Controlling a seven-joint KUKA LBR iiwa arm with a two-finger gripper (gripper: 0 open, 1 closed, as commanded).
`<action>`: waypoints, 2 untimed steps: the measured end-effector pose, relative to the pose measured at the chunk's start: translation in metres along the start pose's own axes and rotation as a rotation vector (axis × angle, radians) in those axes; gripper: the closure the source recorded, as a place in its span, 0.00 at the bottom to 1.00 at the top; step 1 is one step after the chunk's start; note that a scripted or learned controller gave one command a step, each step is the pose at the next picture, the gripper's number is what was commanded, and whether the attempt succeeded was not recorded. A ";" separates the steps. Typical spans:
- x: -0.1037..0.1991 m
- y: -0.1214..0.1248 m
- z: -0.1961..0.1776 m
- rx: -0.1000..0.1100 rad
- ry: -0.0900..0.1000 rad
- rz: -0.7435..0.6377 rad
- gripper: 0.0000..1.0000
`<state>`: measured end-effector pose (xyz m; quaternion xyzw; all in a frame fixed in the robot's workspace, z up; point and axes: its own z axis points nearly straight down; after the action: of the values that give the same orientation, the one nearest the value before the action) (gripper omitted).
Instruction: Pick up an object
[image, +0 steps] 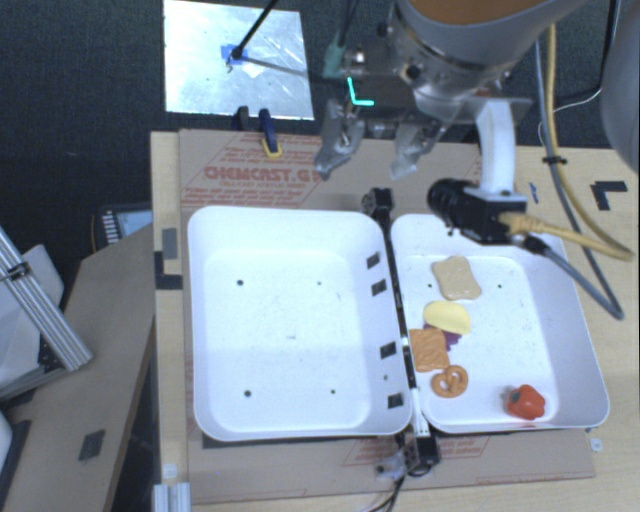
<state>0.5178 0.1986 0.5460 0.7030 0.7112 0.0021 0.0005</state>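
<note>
camera view: the gripper (371, 155) hangs spread and empty beyond the bins' far edge. toast slice (456, 278), yellow piece (447, 318), cracker (429, 349) and pretzel (450, 381) crowd the right bin's (575, 330) left side; a descent there risks catching two, or the divider.

the arm (470, 30) is cut off by the top edge, so just its lowest part and the pincer (375, 155) show. a purple thing (455, 340) lies mostly hidden under the yellow piece (447, 317) and the orange square (429, 349); its shape cannot be told. the print on the cardboard (250, 172) is partly blurred.
</note>
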 end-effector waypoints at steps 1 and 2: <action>0.000 0.000 -0.011 -0.003 0.002 -0.004 1.00; 0.037 -0.014 0.122 0.017 -0.007 0.004 1.00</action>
<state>0.5039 0.2362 0.4244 0.7044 0.7097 -0.0063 -0.0030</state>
